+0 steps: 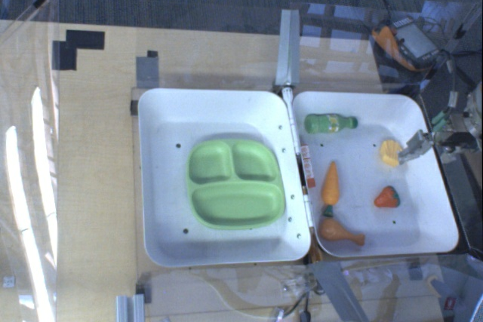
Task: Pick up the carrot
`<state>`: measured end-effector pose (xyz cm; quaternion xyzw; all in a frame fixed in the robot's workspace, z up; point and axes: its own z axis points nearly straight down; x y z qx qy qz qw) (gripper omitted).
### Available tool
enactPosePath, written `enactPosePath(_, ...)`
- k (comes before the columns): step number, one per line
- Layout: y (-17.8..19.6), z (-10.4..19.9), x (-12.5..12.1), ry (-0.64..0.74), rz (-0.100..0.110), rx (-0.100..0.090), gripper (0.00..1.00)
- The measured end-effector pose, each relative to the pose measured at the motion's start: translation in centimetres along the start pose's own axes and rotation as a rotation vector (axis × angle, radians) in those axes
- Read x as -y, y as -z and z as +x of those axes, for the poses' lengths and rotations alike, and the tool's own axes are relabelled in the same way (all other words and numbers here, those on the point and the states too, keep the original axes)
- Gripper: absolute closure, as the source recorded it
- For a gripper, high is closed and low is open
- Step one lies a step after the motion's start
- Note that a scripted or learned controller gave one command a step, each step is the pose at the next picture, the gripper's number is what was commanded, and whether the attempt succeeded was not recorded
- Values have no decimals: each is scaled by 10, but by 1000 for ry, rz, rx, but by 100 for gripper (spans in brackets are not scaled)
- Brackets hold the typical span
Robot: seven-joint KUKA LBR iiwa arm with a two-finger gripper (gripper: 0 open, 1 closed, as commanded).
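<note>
Right bin (pixel 434 234), near to far — chicken drumstick (pixel 341 232) at the near-left corner; carrot (pixel 330 183) just beyond it, upright along the left wall; strawberry (pixel 387 197); yellow piece (pixel 389 152); green bottle (pixel 329 123). Gripper (pixel 419 142) beside the yellow piece — state cannot be told. Left bin (pixel 162 237): green divided plate (pixel 236 185).

Divided plate (pixel 235 183) in left bin (pixel 158 237), carrot (pixel 330 183) in right bin (pixel 438 234), bottle (pixel 329 123) behind it, drumstick (pixel 341 233) before it.

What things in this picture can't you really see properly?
- The claw at the camera view's right edge: too small and blurry to tell whether it is open or shut.
- The arm behind it: cut off by the right edge.
- The yellow item: partly hidden by the claw, too blurry to name.
- The label on the green bottle: too small to read.
</note>
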<state>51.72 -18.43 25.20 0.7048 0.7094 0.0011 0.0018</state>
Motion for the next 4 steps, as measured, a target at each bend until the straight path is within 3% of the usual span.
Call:
enactPosePath(1, -139, 65, -19, -282, 2, -1, 0)
enactPosePath(2, -158, 90, -10, 88, -23, 14, 0)
enactPosePath(3, -148, 94, -12, 91, -24, 7, 100)
enactPosePath(4, -67, 155, 28, -293, 0, -2, 100)
